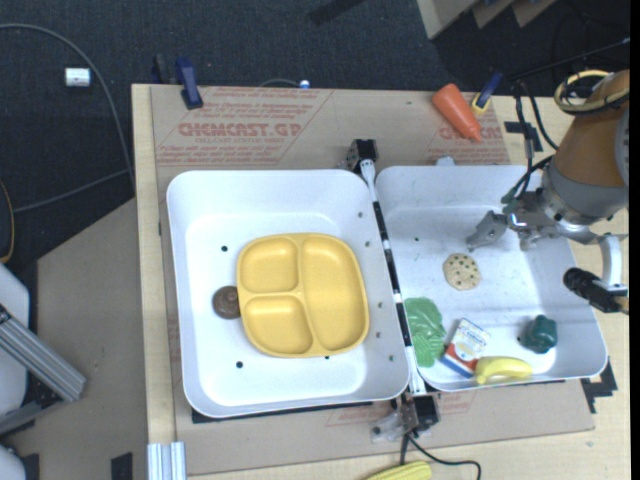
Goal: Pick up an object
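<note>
Surface: a board (250, 128) printed with red lettering carries two shallow white bins side by side.
Left bin (190, 208): holds a yellow divided plate (300, 295) near its middle; a small brown round piece (226, 302) touches the plate's edge at 9 o'clock.
Right bin (420, 193): holds the loose things and the arm's working end.
Arm: grey with an orange band (592, 153), it comes in from 3 o'clock over the right bin's far corner.
Claw (490, 231): sits low over the upper middle of the right bin, its grey tip pointing toward 9 o'clock; whether it is apart or together cannot be told from this angle, and nothing is visible in its grip.
Cookie (461, 271): a pale speckled disc flat on the bin floor, near the claw at about 7 o'clock from it, apart from it.
Green leafy piece (424, 328): against the bin's left wall, at 7 o'clock from the cookie.
Small carton (466, 346): white with red and blue, just beside the leafy piece at 3 o'clock.
Banana (502, 370): yellow, touching the carton's lower side, by the near wall.
Dark green item (540, 335): at the bin's 4 o'clock, well apart from the claw.
Orange carrot-shaped toy (458, 113): on the board beyond the right bin, at 12 o'clock.
</note>
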Controlling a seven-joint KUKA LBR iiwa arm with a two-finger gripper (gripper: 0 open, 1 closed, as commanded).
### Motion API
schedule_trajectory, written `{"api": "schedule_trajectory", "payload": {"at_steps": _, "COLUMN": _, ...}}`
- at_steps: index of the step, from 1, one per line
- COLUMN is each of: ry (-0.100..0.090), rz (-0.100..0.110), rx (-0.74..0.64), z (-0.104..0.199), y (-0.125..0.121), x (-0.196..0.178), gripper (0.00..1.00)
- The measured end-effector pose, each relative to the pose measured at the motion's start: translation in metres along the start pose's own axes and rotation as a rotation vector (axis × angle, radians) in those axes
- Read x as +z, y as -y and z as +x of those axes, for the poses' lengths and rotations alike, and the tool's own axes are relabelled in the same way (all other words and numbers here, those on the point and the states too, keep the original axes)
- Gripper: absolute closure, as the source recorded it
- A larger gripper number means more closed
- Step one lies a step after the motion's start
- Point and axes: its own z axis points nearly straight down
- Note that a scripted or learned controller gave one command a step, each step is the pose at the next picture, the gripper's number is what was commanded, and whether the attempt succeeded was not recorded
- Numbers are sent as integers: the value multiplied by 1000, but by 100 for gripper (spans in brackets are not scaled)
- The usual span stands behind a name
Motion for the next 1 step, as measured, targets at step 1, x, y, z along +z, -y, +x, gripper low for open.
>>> {"api": "schedule_trajectory", "payload": {"at_steps": 1, "ry": -3, "rz": 3, "rx": 0, "z": 45, "y": 16, "x": 36, "gripper": 0}}
